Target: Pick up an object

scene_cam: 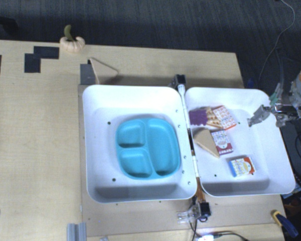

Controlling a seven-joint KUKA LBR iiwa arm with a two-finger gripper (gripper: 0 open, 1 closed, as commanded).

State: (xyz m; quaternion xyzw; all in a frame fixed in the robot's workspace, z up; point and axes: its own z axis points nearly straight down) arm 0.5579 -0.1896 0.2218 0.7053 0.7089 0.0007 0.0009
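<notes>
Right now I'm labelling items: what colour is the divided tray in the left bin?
Light blue, shown in the camera view: divided tray.

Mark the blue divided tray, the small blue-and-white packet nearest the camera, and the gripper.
blue divided tray (148, 148): camera view, on its central divider.
small blue-and-white packet (241, 166): camera view, middle of its face.
gripper (263, 115): camera view, at its fingertips.

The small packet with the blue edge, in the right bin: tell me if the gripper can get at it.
Probably yes. The packet lies flat and apart from the other packets, with nothing over it; the gripper hangs at the right bin's far right edge.
</notes>
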